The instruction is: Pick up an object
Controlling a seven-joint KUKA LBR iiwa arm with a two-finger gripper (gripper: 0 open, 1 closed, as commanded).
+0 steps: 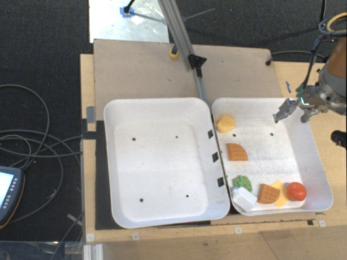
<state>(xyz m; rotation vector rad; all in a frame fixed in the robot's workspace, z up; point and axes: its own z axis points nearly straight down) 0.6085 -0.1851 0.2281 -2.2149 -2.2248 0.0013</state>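
1. So, the gripper (293, 111) hangs over the right bin (313, 150) at its far right corner, fingers spread open, holding nothing.
2. Closest to it in that bin: the yellow chunk (225, 124), probably light, rigid plastic, kinda slick. I'd pinch it across its middle.

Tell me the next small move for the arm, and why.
Probably swing the end effector left and down toward the yellow lump. The end effector hangs over the upper right part of the right bin with nothing between its fingers, and that lump sits alone near the bin's upper left corner, apart from the orange wedge and the crowded pile along the bottom edge.
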